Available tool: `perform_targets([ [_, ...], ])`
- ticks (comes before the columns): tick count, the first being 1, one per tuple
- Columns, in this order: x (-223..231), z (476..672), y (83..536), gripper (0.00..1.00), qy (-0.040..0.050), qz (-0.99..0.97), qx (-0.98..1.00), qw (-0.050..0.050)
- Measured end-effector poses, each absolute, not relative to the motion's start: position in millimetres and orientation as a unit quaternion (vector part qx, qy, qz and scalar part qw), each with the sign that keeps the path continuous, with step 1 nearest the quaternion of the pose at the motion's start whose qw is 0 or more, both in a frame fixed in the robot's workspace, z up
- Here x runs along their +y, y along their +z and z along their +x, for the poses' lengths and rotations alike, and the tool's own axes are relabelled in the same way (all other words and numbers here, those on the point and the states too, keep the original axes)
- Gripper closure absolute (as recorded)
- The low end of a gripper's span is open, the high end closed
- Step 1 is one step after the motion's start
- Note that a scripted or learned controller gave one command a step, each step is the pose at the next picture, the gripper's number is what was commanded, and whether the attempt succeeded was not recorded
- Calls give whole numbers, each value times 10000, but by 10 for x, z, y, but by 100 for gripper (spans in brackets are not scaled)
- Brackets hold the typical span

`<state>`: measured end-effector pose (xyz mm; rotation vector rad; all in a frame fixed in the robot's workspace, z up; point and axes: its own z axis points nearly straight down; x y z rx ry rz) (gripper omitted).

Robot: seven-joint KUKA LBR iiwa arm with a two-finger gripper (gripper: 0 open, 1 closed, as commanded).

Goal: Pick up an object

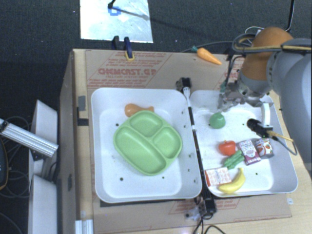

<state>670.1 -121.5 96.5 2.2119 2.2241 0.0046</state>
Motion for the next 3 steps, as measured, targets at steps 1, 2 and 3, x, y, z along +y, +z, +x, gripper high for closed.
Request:
perform_targets([
  [1, -1215, 6700, 964, 0, 14, 7051, 7091, 23],
  [2, -1222, 6690, 850, 0, 4, 7057, 7085, 9],
  [3, -1224, 6702, 965, 100, 14, 7051, 7091, 25],
])
